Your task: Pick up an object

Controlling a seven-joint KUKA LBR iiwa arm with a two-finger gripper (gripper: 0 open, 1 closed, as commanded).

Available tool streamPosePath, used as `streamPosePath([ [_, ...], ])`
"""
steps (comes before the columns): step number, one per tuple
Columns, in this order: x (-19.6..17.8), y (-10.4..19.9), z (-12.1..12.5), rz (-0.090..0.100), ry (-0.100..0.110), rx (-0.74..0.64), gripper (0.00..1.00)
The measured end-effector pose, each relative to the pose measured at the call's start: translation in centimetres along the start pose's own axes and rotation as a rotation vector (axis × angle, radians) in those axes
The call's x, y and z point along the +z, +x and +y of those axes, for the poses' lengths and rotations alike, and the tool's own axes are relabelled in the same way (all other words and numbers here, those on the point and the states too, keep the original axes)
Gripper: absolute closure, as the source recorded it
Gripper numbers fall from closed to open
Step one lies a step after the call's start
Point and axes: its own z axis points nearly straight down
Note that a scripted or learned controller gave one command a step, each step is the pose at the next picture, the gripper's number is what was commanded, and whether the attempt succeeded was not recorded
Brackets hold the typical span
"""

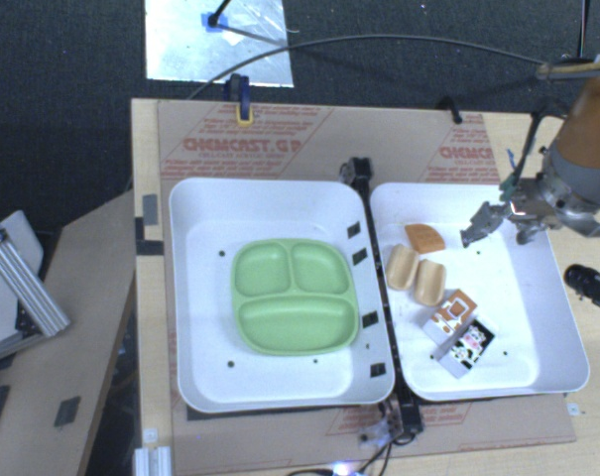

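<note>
In the right bin (557, 365) lie an orange-brown chunk (424, 237), two tan bread-like pieces (417, 271) side by side, a small orange-and-white box (450, 314) and a black-and-white box (467, 345) touching it. My gripper (501, 228) hangs over the bin's far right part, to the right of the orange-brown chunk and apart from it. Its two dark fingers (476, 229) are spread, open, with nothing between them.
The left bin (195, 266) holds a green divided plate (295, 296). A black divider with clips (374, 296) runs between the bins. The grey arm with its orange band (585, 137) comes in from the right. A blue clamp (241, 97) stands at the bench's far edge.
</note>
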Motion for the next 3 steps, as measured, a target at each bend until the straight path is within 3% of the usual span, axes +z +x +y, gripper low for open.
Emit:
streamPosePath([
  [1, -0.6, 0.0, 0.2, -0.002, -0.010, -0.002, 0.00],
  [3, 8.5, 1.5, 0.9, -0.001, -0.009, -0.002, 0.00],
])
